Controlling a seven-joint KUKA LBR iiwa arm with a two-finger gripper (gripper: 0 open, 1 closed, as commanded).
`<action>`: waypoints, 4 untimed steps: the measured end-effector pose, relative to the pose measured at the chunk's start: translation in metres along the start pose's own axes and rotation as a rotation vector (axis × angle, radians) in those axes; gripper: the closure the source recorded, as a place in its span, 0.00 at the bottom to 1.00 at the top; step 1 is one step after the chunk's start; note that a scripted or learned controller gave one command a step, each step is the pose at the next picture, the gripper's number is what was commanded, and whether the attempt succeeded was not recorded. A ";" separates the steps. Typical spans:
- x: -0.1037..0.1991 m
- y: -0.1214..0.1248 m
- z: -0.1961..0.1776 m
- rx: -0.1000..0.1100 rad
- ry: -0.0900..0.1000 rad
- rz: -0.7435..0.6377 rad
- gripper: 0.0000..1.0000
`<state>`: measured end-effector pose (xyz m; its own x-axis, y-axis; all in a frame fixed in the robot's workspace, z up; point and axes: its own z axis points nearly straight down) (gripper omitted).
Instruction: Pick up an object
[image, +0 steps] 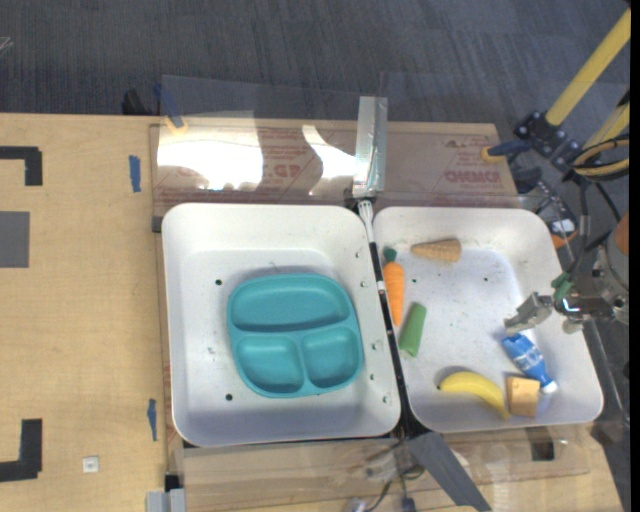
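Landmark: I place everything off the right bin (470, 225).
Left bin (190, 300): touching the right bin's left wall; I see one teal divided tray (293, 333) lying flat in its middle.
Right bin, top: bread-coloured cone (437, 250) near the far wall, on its side.
Right bin, left side: carrot (394, 288) along the left wall, green pickle-like piece (412, 329) just beside and below it.
Right bin, near edge: banana (474, 388) touching a tan block (522, 394); blue-white packet (526, 360) just above the block, tilted.
Arm (600, 290): I see it coming over the right bin's right rim, low over the bin.
Claw (528, 311): inside the right bin near its right wall, just above the packet; fingers too small and blurred, I cannot tell how far apart they are or whether they have hold of anything.
Tabletop (70, 330): plywood, left of both bins.
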<state>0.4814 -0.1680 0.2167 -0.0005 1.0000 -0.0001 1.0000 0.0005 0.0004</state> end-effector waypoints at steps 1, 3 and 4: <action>-0.017 -0.004 0.088 0.007 0.002 -0.011 0.00; -0.025 0.004 0.118 -0.011 -0.004 -0.030 1.00; 0.018 0.076 0.037 -0.009 0.000 -0.061 1.00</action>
<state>0.5571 -0.1502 0.1792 -0.0612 0.9981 -0.0005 0.9981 0.0612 0.0096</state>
